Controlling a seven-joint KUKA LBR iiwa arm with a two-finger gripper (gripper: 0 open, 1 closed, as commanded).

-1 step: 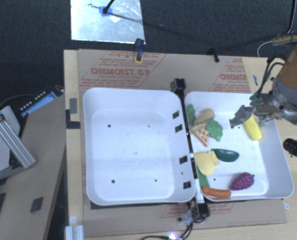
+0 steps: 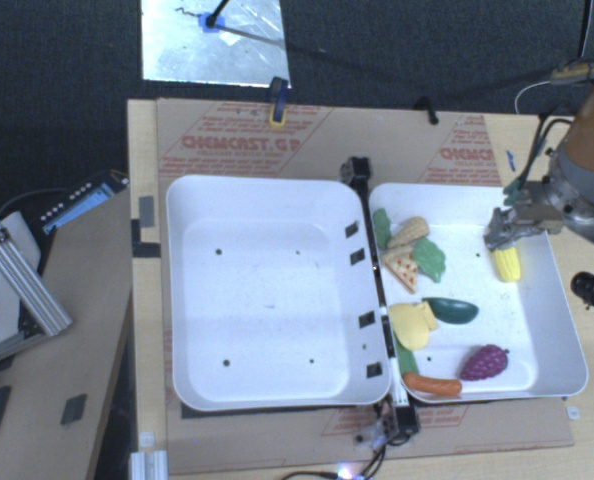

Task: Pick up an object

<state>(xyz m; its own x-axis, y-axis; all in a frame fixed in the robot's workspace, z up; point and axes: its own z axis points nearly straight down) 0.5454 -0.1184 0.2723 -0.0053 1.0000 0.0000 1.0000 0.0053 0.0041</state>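
You're at the approach step: the gripper (image 2: 504, 243) sits low in the right bin (image 2: 552, 313), right over the corn (image 2: 506, 263) by the far right wall. Whether the fingers are clenched or released, you cannot tell; next, confirm a grasp, then lift

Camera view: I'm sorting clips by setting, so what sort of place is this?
Probably a robotics lab bench: two white bins on cardboard, toy food such as corn and grapes, and a gripper over it.
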